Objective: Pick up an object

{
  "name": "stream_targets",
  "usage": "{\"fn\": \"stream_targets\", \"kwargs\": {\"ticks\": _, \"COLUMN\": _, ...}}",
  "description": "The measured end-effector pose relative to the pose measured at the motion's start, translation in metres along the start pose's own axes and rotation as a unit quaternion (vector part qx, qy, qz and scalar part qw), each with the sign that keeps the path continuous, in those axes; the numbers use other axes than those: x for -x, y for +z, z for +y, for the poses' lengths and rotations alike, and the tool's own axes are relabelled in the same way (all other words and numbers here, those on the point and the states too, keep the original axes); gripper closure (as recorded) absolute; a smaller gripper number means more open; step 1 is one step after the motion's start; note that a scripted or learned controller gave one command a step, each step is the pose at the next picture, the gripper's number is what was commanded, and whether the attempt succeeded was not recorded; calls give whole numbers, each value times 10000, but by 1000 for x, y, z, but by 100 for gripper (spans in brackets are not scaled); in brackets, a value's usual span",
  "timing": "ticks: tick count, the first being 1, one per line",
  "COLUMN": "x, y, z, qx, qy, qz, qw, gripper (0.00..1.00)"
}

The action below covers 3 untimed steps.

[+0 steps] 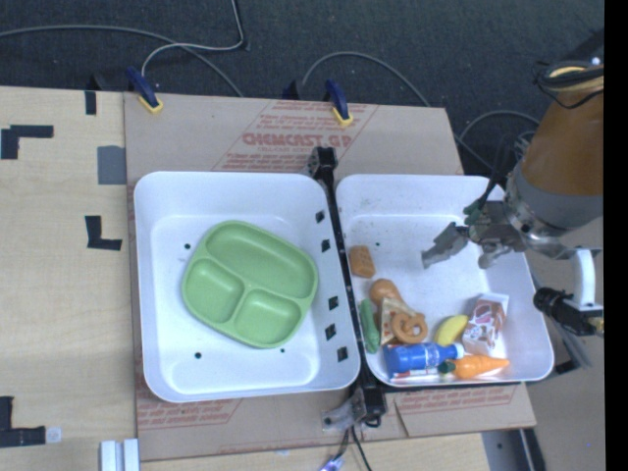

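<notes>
My gripper (463,250) hangs over the right bin (392,214), near its right side, with its two fingers spread open and nothing between them. Below it, along the bin's front, lie a blue bottle (416,358), an orange carrot (479,367), a yellow banana (450,329), a red and white packet (485,324), a pretzel-like brown piece (400,320) and a green pod (369,324). A small brown bread piece (362,261) lies alone at the bin's left, well left of the gripper.
The left bin (162,263) holds a green divided plate (249,283). A black divider (336,263) runs between the bins. Cables and two clamps (339,106) sit at the back on the cardboard.
</notes>
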<state>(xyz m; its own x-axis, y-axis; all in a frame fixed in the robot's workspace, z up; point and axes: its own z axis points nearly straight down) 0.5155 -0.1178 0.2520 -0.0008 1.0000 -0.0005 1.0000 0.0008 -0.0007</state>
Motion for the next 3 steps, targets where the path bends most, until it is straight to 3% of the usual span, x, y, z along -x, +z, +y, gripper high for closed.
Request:
{"fn": "stream_targets", "kwargs": {"ticks": 1, "x": -45, "y": 68, "z": 21, "qx": -12, "qy": -4, "qz": 6, "qw": 10000, "gripper": 0}}
{"fn": "stream_targets", "kwargs": {"ticks": 2, "x": -23, "y": 138, "z": 60, "qx": 1, "qy": 10, "qz": -11, "qw": 10000, "gripper": 0}}
{"fn": "stream_targets", "kwargs": {"ticks": 3, "x": -18, "y": 166, "z": 34, "qx": 21, "qy": 4, "qz": -10, "qw": 10000, "gripper": 0}}
